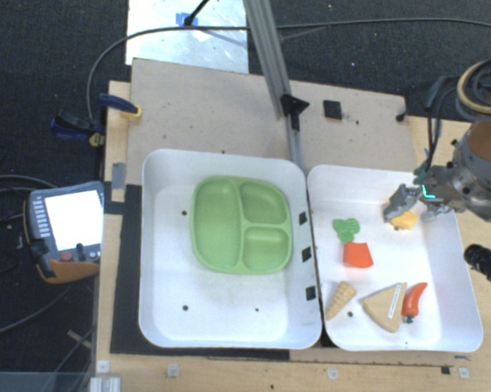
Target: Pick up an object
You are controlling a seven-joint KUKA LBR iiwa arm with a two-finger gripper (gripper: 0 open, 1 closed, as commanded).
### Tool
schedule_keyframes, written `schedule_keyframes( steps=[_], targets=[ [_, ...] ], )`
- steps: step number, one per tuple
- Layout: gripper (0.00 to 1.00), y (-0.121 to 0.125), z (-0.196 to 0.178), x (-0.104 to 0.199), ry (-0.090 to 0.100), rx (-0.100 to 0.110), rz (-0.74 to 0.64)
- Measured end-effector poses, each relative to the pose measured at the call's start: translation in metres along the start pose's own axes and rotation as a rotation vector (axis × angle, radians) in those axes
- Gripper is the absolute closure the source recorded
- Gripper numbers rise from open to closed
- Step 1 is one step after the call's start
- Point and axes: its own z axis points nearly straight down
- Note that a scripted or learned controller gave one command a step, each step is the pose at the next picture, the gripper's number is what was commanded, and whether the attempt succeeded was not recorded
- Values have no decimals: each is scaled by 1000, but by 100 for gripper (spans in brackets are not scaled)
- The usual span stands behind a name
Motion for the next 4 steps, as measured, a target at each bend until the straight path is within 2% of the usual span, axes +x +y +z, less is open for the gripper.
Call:
schedule_keyframes(
  steps=[1,3,4],
  targets=[
    [0,1,-1,0,0,-2,0],
    [0,1,81,1,-1,-1,3],
    [0,-6,139,1,0,-1,3]
  ],
)
